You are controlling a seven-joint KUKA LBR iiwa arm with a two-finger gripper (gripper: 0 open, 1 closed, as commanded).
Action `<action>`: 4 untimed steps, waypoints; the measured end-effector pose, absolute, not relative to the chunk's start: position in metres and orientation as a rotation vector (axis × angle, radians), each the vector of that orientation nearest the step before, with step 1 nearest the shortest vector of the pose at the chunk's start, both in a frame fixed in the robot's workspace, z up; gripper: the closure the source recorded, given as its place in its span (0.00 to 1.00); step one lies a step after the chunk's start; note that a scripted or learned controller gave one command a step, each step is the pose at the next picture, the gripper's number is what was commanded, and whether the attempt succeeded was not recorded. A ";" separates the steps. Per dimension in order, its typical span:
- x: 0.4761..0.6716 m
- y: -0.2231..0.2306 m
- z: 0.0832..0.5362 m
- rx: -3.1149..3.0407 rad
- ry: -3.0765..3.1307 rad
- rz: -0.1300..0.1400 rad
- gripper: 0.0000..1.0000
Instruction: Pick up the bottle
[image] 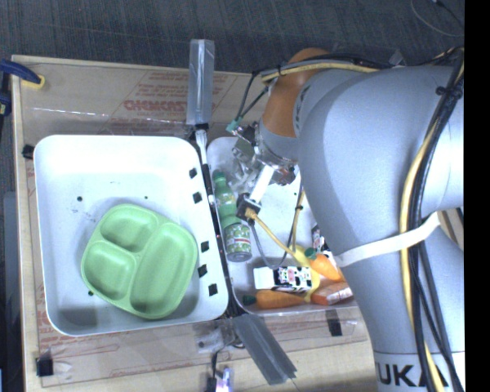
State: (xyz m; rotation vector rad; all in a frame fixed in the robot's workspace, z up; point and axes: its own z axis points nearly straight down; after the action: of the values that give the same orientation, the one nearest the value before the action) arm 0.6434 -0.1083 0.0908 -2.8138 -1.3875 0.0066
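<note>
Camera view, single frame.

Arm (376,178) reaches in from the right and covers most of the right bin (243,304). Orange band sits at the far side, above the wrist.

Gripper (247,163) is low over the far left part of the right bin, close to the wall shared with the left bin (106,162). Spread or closed: cannot tell, the wrist hardware crowds that spot.

Bottle (233,223): clear body, green cap, green label. It lies on its side in the right bin, lengthwise along the left wall and touching or just beside it. Cap end points to the far side, label end to the near side. The cap end lies just beside the gripper, on its near left side; the body runs away from the gripper toward the near rim. Nothing shows the bottle held. Contact between gripper and cap: cannot tell.

Other contents, right bin, near end: white box (282,278) with black print, a long orange item (279,300) just nearer than it, both near the bottle's label end but apart from it.

Left bin: green divided plate (139,260), flat, in the near half, well apart from the gripper
</note>
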 end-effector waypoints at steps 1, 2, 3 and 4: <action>0.644 -0.084 0.252 -2.890 -1.222 0.005 1.00; 0.607 -0.123 0.202 -2.820 -1.376 0.007 1.00; 0.574 -0.048 0.231 -2.853 -1.305 0.008 1.00; 0.601 -0.029 0.219 -2.771 -1.475 0.006 1.00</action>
State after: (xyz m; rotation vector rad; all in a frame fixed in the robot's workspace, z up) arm 0.6009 -0.0294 0.2190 -2.7708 -1.4755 0.0056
